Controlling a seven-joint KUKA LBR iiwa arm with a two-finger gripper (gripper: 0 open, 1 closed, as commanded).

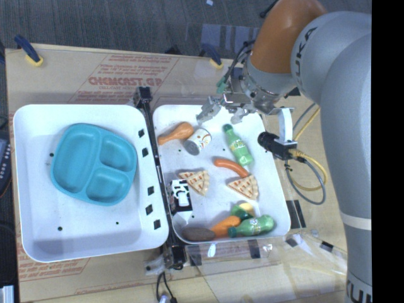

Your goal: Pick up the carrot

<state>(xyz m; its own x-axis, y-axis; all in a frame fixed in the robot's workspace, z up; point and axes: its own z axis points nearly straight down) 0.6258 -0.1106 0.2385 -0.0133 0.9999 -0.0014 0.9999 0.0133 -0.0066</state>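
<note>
- Gripper (222,108) hangs over the far edge of the right bin (273,175), fingers spread, nothing between them.
- Carrot (223,226) lies at the near end of that bin, squeezed between a green bottle (252,226) and something dark brown (197,233).
- Blue tray (93,163) sits in the left bin (31,188).

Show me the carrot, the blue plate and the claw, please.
carrot (225,226), camera view, middle of its orange body.
blue plate (63,169), camera view, its left rim.
claw (221,109), camera view, midway between its fingertips.
</note>
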